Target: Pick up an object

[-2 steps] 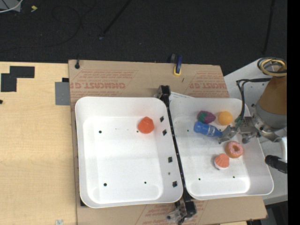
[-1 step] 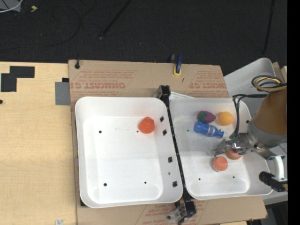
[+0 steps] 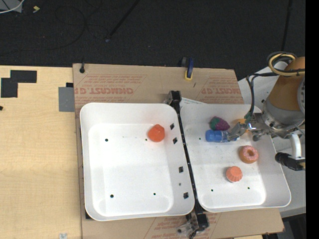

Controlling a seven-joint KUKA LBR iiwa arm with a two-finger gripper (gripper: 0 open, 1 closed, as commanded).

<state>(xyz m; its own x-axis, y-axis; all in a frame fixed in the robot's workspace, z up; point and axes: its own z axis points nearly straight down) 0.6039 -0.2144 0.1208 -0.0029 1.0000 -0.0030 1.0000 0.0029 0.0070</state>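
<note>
The right bin (image 3: pixel 269 195) holds a blue cylinder (image 3: pixel 215 136) lying on its side, and a purple and green object (image 3: pixel 218 122) just behind it. A pink ring-shaped doughnut (image 3: pixel 248 154) and an orange-pink ball (image 3: pixel 234 174) lie nearer the front. In the left bin (image 3: pixel 99 183) sits an orange object (image 3: pixel 156 133) near the back right. My gripper (image 3: pixel 237 131) is low in the right bin, right beside the blue cylinder's right end and just above the doughnut. Nothing is visibly held.
The arm (image 3: pixel 285 96) comes in over the right bin's right edge, with cables looping above it. A black divider (image 3: pixel 180 148) runs between the bins. Both bins rest on cardboard sheets (image 3: pixel 129 86), with a blue and yellow clamp (image 3: pixel 189 69) at the back.
</note>
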